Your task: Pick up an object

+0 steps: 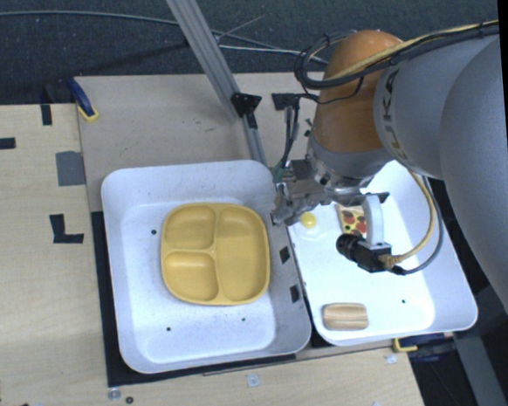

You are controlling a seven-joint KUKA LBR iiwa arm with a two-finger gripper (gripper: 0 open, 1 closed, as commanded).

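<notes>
A small yellow object (309, 220) is seen at the right bin's (437, 306) far left, just beside the gripper (291, 205). Jaw state cannot be told. A bun (344, 316) lies at the bin's near edge. A yellow tray (214, 252) sits in the left bin (135, 251).

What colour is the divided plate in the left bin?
Yellow. The plate is a plain, even yellow with no pattern, as the camera view shows.
</notes>
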